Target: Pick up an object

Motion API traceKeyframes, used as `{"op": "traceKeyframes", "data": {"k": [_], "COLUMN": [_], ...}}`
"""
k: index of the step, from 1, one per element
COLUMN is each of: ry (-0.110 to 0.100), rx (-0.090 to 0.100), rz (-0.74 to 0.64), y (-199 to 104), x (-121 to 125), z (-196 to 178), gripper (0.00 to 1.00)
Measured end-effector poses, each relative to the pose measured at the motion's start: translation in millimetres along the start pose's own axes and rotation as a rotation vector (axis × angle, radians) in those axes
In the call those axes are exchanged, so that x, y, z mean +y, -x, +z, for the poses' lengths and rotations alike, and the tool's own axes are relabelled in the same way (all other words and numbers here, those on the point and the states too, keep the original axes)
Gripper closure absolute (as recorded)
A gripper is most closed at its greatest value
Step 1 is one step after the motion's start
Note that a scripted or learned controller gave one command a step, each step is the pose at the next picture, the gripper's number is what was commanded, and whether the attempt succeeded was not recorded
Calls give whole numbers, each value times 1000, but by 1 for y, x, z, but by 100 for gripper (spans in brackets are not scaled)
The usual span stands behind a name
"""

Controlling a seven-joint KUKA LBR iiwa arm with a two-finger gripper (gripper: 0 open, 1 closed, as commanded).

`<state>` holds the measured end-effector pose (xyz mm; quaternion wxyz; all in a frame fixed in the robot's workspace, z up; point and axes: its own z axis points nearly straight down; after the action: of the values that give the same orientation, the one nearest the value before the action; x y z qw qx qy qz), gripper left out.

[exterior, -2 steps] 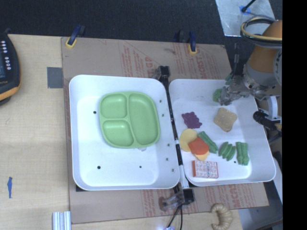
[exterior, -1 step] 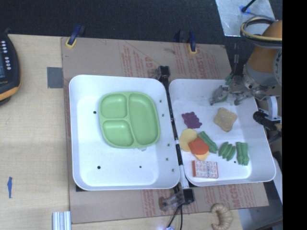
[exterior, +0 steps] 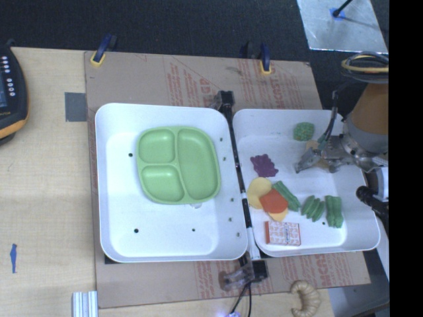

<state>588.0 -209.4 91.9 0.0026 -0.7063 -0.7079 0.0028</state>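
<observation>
The right bin [exterior: 357, 240] holds several small objects. A green round piece [exterior: 304, 131] lies at its back and a purple grape cluster [exterior: 264, 165] near its left wall. A yellow piece [exterior: 258, 187], a red-orange piece [exterior: 274, 203] and a green pod [exterior: 287, 194] lie bunched together. Two more green pieces [exterior: 312, 207] [exterior: 334, 211] sit to their right, and a red-and-white patterned card [exterior: 282, 233] lies by the front rim. My gripper [exterior: 317, 166] hovers over the bin's right half, between the round green piece and the green pieces. Its fingers are spread open with nothing between them.
The left bin [exterior: 115, 236] holds a light green divided plate [exterior: 178, 164]. Blue and yellow clamps pin the cardboard sheet at the back. A handheld controller [exterior: 10, 91] lies at the far left, and a curled beige item [exterior: 305, 296] lies in front of the right bin.
</observation>
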Motion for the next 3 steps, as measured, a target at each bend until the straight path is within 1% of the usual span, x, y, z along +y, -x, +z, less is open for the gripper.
{"op": "traceKeyframes", "data": {"k": [1, 2, 3], "ry": [11, 6, 7], "rx": [0, 0, -1], "rz": [-7, -3, -1], "y": [-40, -38, -33], "x": [72, 69, 69], "z": [-2, -1, -1], "gripper": [0, 0, 0]}}
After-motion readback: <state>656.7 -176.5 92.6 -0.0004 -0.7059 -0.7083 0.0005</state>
